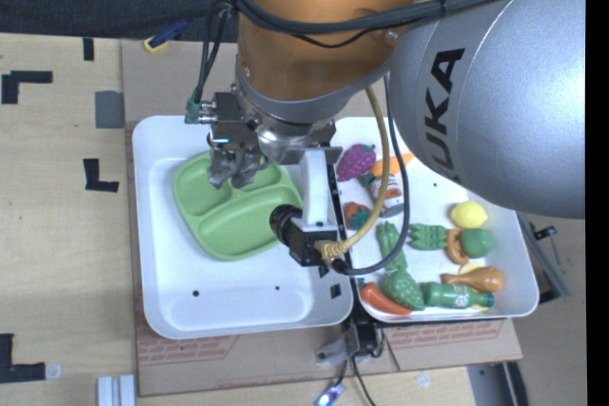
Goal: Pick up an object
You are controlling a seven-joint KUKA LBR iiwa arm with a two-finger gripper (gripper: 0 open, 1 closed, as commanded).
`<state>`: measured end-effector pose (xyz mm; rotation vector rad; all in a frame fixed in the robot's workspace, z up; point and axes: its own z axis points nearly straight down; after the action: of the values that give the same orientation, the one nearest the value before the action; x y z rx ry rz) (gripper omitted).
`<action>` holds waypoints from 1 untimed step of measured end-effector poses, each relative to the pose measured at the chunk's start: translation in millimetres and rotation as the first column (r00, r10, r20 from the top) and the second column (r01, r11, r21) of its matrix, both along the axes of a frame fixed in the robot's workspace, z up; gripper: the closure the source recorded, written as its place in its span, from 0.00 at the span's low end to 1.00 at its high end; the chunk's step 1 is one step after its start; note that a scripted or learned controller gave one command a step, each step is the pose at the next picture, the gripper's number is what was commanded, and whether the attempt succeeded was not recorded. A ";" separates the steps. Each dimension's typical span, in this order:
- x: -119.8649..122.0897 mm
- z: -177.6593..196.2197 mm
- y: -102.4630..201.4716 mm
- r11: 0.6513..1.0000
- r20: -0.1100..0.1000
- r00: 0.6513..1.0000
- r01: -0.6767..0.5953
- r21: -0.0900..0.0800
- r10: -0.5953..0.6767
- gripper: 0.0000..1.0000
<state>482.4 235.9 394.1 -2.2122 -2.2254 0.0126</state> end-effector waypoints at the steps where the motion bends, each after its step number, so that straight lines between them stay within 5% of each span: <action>1: 16.3 -127.3 -3.6 1.000 -0.005 1.000 0.006 -0.004 -0.006 1.00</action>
<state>498.7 232.4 266.8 -2.2177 -2.2186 0.0221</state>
